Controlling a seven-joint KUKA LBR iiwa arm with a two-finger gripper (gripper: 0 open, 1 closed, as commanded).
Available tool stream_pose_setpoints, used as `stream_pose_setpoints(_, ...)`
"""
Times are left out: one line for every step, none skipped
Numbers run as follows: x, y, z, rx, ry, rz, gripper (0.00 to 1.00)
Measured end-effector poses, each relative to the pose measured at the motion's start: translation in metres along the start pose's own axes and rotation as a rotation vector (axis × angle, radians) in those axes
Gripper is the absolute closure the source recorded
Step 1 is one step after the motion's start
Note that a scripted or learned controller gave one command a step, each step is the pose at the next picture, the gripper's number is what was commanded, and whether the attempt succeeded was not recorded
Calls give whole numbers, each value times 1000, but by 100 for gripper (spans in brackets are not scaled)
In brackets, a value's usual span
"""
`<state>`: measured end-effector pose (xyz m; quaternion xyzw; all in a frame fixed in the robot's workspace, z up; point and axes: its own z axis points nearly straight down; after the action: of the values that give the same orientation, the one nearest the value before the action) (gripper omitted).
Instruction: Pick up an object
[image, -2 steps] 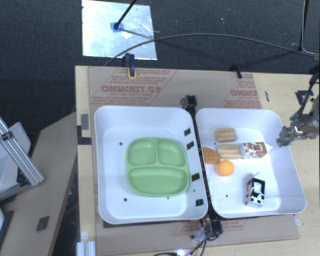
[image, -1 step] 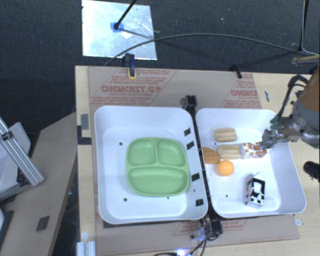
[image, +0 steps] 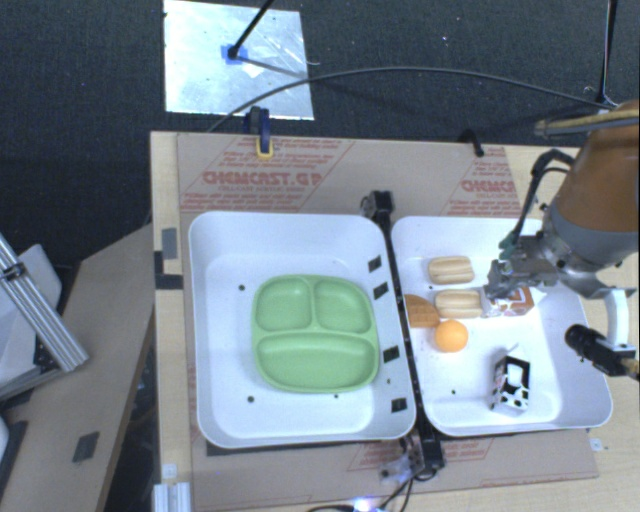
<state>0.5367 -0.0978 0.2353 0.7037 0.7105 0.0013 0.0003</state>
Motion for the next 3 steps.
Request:
stream_pose_setpoints(44, -5, -2, 1, 0, 1, 100)
stream_pose_setpoints(98, -3, 7, 1, 0, 0, 100)
stream_pose_setpoints(151, -11, 18, 2, 1, 0, 100)
